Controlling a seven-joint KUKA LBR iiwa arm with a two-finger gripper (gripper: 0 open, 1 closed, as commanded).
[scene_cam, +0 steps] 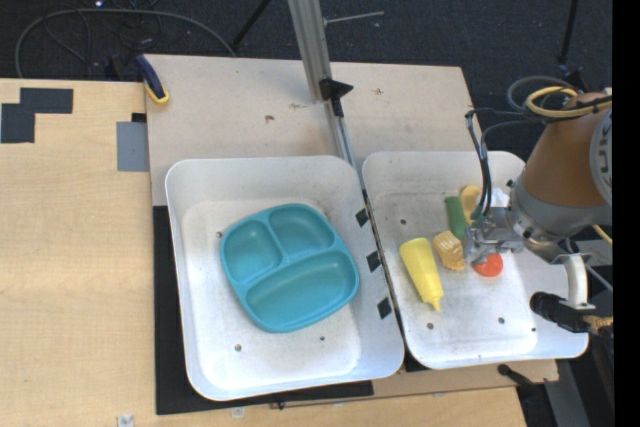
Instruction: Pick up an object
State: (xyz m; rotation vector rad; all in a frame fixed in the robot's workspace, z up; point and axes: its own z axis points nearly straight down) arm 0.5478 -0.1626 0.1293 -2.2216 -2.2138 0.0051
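Where the grey arm with its orange band reaches in from the right, its gripper hangs low over the right bin; whether anything sits in its grasp cannot be told from this slant; around it lies a small cluster of things; a yellow bottle lies on its side toward the bin's middle; a corn cob lies just beside the bottle's upper end; a green piece stands just above the cob, near a small yellow piece; a red-orange piece lies just below the gripper; the left bin holds a blue divided plate, well apart from the gripper.
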